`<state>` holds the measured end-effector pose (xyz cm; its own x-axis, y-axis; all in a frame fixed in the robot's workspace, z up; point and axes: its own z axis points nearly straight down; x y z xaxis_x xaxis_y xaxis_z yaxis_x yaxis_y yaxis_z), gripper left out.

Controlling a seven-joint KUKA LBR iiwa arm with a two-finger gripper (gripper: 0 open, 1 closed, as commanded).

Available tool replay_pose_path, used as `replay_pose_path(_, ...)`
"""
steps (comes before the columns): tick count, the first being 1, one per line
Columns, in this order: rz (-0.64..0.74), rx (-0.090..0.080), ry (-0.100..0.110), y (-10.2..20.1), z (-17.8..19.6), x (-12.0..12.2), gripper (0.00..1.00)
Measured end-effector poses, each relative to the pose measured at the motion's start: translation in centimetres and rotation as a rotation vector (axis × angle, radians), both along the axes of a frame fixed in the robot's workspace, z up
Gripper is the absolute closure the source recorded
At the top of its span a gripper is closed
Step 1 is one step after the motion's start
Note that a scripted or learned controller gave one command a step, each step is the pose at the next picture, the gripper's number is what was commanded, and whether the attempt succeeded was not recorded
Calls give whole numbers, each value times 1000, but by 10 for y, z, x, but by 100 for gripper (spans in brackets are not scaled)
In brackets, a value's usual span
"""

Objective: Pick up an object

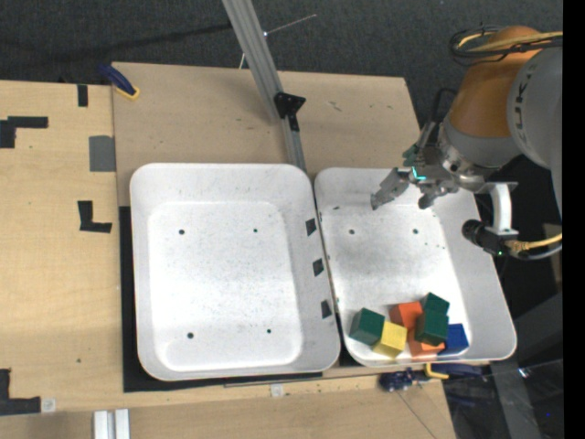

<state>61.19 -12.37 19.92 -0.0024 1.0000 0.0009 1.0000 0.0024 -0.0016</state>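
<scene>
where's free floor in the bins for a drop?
Left bin: bare floor wall to wall. Right bin: bare middle, between the gripper at its far end and the blocks crowded into its near corner.

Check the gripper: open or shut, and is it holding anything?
Open and holding nothing. The gripper has its two fingers spread, bare bin floor between them, over the right bin's far end, away from the blocks.

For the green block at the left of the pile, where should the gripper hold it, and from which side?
Hedged: take the green block from above, across its near and far faces. Its left side is free, while the yellow block touches its right. The gripper hangs open over the bin's far end.
</scene>
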Motion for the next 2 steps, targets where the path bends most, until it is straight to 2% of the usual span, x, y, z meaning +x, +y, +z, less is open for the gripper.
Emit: replay_pose_path(2,-1,-2,5,-7,-111,-3,0)
